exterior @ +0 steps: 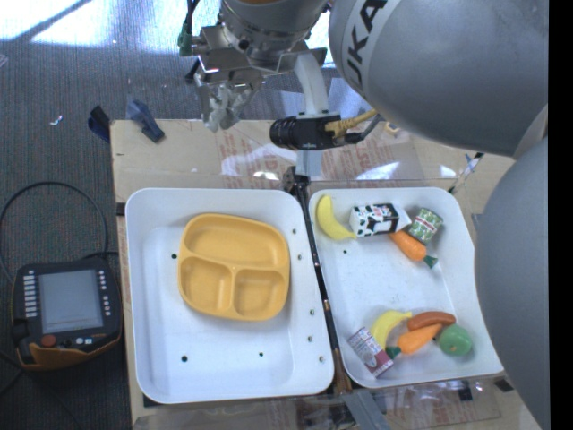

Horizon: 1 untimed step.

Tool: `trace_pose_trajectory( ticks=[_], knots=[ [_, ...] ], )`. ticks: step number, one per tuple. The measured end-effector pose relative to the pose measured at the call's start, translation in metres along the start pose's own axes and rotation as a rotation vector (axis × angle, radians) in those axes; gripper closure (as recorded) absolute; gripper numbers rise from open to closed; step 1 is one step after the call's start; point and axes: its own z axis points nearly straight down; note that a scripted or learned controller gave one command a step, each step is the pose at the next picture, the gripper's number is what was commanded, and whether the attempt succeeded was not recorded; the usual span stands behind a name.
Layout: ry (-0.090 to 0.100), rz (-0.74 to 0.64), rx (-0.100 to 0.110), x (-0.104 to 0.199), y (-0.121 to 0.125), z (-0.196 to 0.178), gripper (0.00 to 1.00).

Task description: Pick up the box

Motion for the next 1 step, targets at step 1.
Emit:
trace_pose_trajectory(
  ticks=[1],
  knots=[
    [0.0,0.024,0.001,-0.0031,-0.0012,-0.0001,1.0]
  ],
)
